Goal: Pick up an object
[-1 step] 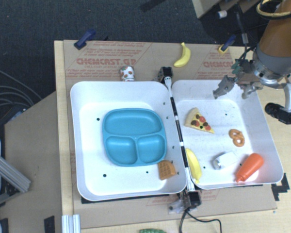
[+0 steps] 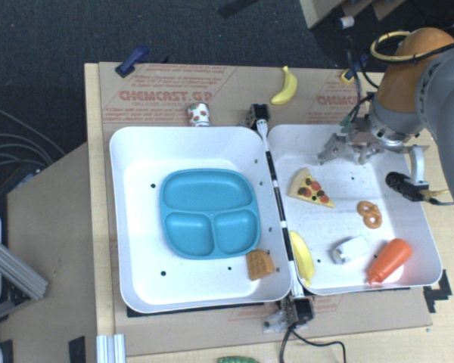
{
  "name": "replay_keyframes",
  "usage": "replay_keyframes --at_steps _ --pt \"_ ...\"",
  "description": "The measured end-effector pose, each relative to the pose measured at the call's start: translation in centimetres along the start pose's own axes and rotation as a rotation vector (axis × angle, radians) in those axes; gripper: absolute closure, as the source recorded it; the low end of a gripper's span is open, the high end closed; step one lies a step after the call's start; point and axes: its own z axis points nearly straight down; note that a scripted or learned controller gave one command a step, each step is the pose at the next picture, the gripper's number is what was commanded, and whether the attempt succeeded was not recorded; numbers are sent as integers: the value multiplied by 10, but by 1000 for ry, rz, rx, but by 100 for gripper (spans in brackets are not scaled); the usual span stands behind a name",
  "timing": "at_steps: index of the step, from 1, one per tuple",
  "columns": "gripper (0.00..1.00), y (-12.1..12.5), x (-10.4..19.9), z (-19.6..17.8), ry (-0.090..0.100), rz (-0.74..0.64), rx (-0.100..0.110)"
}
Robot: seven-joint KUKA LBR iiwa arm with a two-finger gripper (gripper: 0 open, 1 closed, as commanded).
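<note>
My gripper [image 2: 346, 151] hangs over the far part of the right bin [image 2: 416, 225], fingers spread open with nothing between them. Below it and nearer the front lie a pizza slice [image 2: 310, 189], a pretzel [image 2: 369, 214], a small white block [image 2: 353, 249] and an orange carrot [image 2: 388, 260]. A yellow banana [image 2: 301, 257] rests along the bin's left wall. The pizza slice is the closest object, a little to the front-left of the fingers and apart from them.
The left bin [image 2: 129, 203] holds a blue divided plate [image 2: 209, 212] and a brown cracker [image 2: 259, 264]. On the bench behind the bins lie a second banana [image 2: 284, 88] and a small cup [image 2: 199, 113]. A black part [image 2: 405, 185] juts over the right bin's right side.
</note>
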Motion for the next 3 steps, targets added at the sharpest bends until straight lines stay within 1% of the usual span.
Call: replay_keyframes --at_steps 1,2,3 --pt "100 1 0 -12 -2 -1 -4" --pt "0 1 0 -11 -2 -1 -3" --pt "100 2 1 -22 -3 -2 -6"
